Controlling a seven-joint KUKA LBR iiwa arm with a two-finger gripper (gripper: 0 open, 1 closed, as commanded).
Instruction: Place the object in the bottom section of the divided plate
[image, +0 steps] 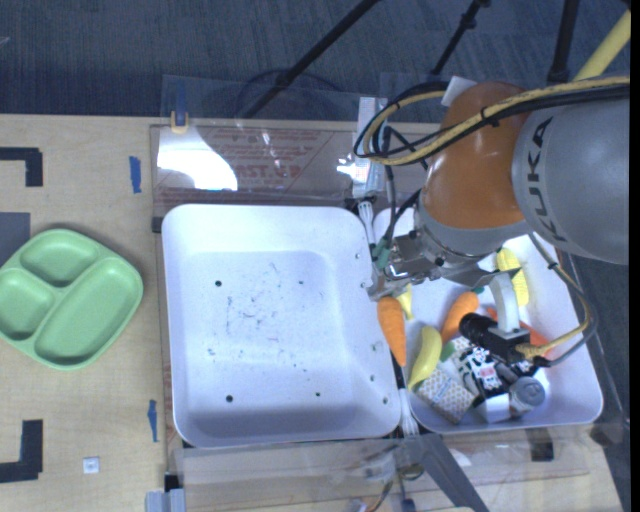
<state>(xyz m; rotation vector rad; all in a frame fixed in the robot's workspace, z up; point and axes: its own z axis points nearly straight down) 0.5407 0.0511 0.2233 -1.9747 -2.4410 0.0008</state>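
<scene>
Arm (520, 180) over right bin (585, 400) — toys.

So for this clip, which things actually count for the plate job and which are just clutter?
Belongs to the job:
- green divided plate, on the bench left of the bins
- toys in the right bin, any of which may be the object: orange carrot, yellow banana

Lying about:
- left white bin
- blue tape marks

A single fixed camera sits above the bench (70, 150), looking down at a slant from moderate height. It takes in both white bins (270, 320), side by side, and the green divided plate (68, 297) at far left. The arm (500, 160) enters from the right, looming large and close to the lens.
</scene>
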